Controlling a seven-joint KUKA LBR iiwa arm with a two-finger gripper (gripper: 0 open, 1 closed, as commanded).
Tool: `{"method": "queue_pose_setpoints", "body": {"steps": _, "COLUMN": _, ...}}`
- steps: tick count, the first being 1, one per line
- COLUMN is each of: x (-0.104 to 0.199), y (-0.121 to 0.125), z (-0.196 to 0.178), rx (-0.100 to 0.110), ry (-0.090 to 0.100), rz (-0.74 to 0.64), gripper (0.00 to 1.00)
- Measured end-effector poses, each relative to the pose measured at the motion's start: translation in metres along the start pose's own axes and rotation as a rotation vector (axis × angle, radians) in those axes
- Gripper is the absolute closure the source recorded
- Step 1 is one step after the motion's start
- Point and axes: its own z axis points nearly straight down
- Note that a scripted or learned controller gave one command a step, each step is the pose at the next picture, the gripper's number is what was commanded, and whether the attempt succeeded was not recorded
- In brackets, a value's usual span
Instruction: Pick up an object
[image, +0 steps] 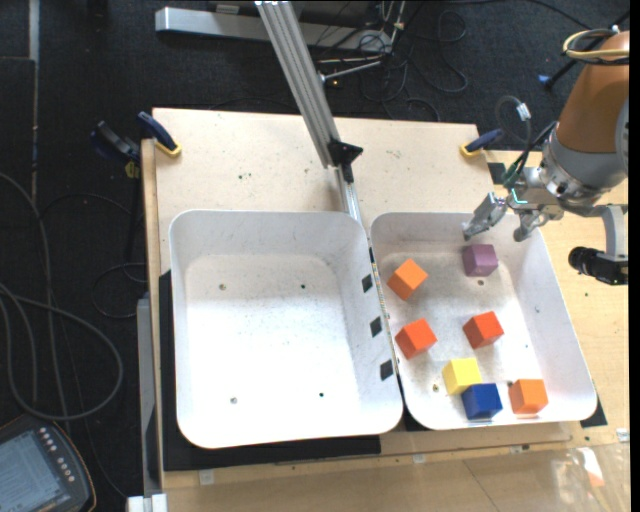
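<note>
I have the gripper (500, 222) hovering just above the purple cube (480, 259), its 2 fingers spread and holding nothing. I judge this the approach; next I must descend and close.

No readable text, labels or numbers anywhere
</note>
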Motion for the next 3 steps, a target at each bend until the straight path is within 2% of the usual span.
{"method": "queue_pose_setpoints", "body": {"steps": 1, "x": 0.000, "y": 0.000, "z": -0.003, "rx": -0.003, "ry": -0.002, "rz": -0.001, "gripper": 0.00}}
{"method": "queue_pose_setpoints", "body": {"steps": 3, "x": -0.006, "y": 0.009, "z": 0.088, "rx": 0.000, "ry": -0.001, "rz": 0.000, "gripper": 0.00}}
